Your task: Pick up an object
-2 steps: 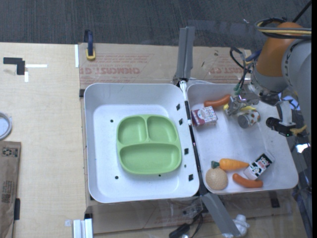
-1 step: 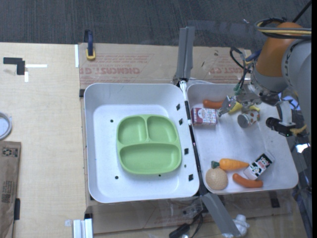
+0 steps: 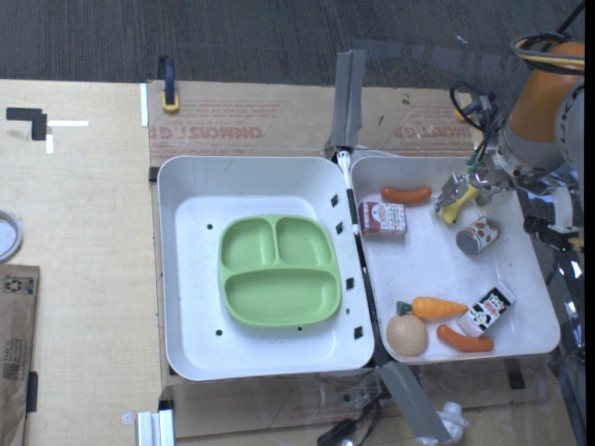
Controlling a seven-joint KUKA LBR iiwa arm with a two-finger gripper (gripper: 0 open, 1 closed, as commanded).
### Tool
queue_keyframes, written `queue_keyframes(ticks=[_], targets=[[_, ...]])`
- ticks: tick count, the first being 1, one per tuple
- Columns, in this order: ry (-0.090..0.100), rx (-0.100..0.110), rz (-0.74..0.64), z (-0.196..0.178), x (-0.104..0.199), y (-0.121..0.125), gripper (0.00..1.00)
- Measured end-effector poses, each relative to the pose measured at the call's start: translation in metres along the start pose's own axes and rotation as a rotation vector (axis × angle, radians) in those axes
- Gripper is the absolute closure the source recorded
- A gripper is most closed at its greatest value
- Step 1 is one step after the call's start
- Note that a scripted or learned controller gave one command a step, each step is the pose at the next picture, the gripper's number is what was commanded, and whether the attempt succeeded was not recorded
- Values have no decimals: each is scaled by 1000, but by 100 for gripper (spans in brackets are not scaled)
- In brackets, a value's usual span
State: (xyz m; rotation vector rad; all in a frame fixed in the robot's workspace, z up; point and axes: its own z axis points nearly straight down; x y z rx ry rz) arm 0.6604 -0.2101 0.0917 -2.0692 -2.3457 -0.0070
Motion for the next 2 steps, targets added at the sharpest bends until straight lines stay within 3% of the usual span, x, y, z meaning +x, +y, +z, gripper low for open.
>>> queue_keyframes(ticks=[1,2], targets=[[-11,-7,-3,-11,-3,1,100],[-15,-7,-5,-111,54,-18,100]])
